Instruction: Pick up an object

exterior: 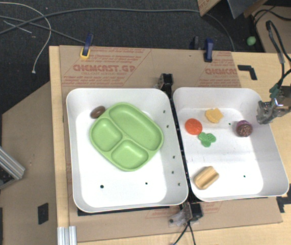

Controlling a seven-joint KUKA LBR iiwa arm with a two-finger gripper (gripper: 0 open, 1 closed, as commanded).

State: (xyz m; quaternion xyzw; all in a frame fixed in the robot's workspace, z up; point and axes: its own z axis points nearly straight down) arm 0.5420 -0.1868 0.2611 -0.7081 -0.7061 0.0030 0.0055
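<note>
Purple object [244, 128], blurred; fingers [265, 112] indistinct.

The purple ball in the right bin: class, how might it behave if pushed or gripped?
The purple ball looks round, so it would probably roll across the flat floor of the right bin. Curved sides may let it slip from a pinch. It lies near the bin's right wall, which might stop it.

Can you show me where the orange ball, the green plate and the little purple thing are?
orange ball [193, 126]: camera view, its middle.
green plate [126, 136]: camera view, where its dividers meet.
purple thing [244, 128]: camera view, its top.
</note>
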